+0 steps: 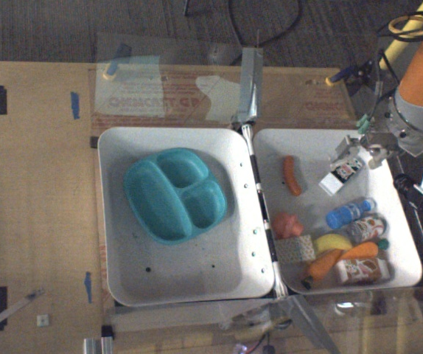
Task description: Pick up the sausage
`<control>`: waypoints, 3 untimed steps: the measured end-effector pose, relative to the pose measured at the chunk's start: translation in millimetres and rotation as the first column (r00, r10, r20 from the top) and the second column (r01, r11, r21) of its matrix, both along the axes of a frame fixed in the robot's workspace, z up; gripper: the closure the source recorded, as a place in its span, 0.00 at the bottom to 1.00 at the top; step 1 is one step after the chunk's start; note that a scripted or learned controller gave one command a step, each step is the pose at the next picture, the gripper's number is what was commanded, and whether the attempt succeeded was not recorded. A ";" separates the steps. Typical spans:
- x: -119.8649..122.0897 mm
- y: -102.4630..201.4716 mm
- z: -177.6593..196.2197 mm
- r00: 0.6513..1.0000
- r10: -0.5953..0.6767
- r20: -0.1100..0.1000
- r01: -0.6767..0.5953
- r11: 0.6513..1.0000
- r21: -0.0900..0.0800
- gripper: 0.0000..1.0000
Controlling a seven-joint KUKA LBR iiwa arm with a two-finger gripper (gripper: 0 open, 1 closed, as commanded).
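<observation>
Carrot (323,262) + ketchup btl (362,270) at near edge of right bin (410,271); sausage (292,175) lies far-left in same bin, well apart from gripper (359,155); gripper at far-right, white/black carton (343,172) just beside it, grip state can't tell; teal tray (175,194) in left bin (123,271)

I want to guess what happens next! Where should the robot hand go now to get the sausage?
Probably leftward. The gripper hangs over the right bin's upper right part, while the sausage lies alone by that bin's left side, so it should get above it first.
</observation>
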State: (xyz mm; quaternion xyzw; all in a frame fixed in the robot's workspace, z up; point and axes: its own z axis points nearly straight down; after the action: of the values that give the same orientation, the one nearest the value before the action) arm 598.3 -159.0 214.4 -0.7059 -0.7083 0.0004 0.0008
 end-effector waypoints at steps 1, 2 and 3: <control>40.1 50.6 -126.1 0.997 0.081 0.010 -0.081 0.997 -0.003 0.00; 40.1 50.6 -126.1 0.997 0.081 0.010 -0.081 0.997 -0.003 0.00; 41.6 50.4 -114.2 0.997 0.081 0.015 -0.081 0.997 -0.003 1.00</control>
State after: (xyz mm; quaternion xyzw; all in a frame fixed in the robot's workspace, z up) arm 639.9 -108.6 100.2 -0.6768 -0.7361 -0.0040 -0.0056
